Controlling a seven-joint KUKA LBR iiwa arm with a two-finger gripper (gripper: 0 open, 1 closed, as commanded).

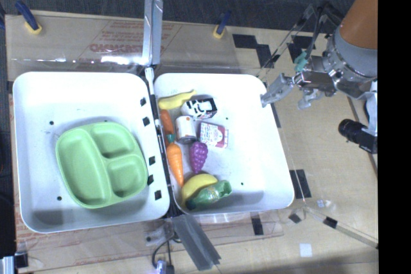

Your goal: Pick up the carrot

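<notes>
An orange carrot (174, 163) lies lengthwise against the left wall of the right bin (257, 163), toward the front. A smaller orange carrot-like piece (166, 122) lies just behind it along the same wall. My gripper (277, 90) hangs above the right bin's far right rim, well to the right of the carrots and apart from every object, with nothing in it. The grey wrist and orange band reach in from the right edge.
Around the carrots lie a yellow banana (175, 100), a black-and-white item (202, 107), a white can (186, 128), a pink carton (213, 135), purple grapes (198, 155), a yellow fruit (198, 182) and a green vegetable (213, 194). The left bin (32, 112) holds a green divided plate (103, 163).
</notes>
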